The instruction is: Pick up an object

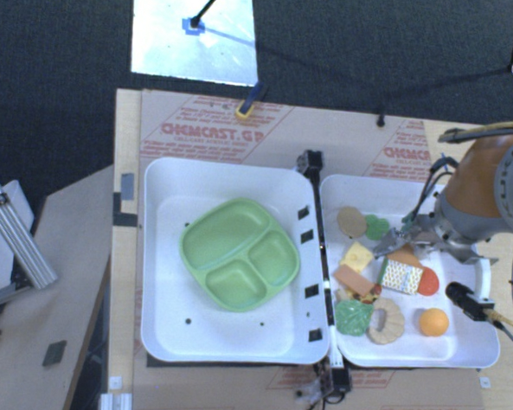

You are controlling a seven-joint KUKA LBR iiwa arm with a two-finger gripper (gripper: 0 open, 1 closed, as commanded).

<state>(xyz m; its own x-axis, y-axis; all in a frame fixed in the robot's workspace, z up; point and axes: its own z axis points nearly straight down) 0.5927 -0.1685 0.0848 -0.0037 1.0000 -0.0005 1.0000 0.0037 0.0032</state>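
Jaws (395,243) sit low in the right bin (482,344), and I cannot tell whether they are apart or together.

From my seat I see them just above the patterned block (401,276), near its upper left corner and beside the yellow wedge (357,255). That block lies roughly square, its long axis running left to right with a slight tilt, and it touches the red piece (428,282) on its right. An orange ball (433,321) rests well apart toward the near right corner, with bare white floor around it. Crowding is heaviest along the bin's left wall, where a green leafy piece (353,317) and a tan ring (386,321) lie together. Over in the left bin (158,324) a green divided plate (239,253) sits.
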